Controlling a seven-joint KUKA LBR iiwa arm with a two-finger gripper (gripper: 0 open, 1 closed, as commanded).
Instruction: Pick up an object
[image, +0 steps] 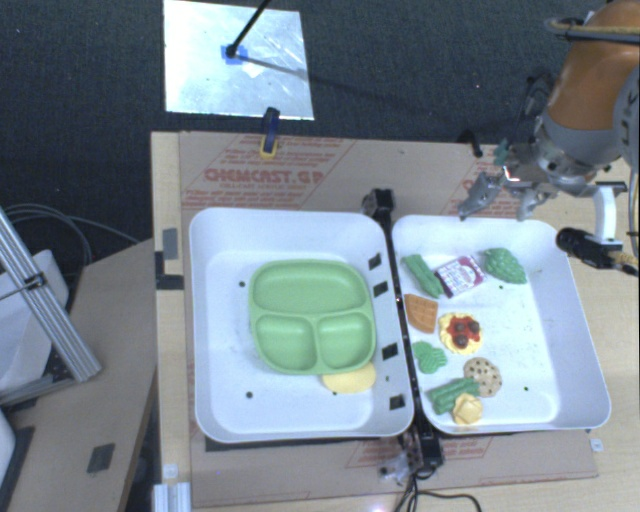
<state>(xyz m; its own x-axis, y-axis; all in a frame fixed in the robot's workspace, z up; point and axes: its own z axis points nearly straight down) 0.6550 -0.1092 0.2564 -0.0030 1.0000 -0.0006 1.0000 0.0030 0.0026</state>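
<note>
Nine toy foods, one green tray

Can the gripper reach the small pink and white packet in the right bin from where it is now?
Probably yes. The gripper hangs above the right bin's far rim, and the packet lies close below it, face up, with nothing on top. A green piece beside it leaves little room.

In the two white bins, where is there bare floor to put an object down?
The right white bin is bare along its right half, beside the round brown cookie; its left half is crowded with toy food. In the left white bin, only a strip borders the green divided tray.
</note>
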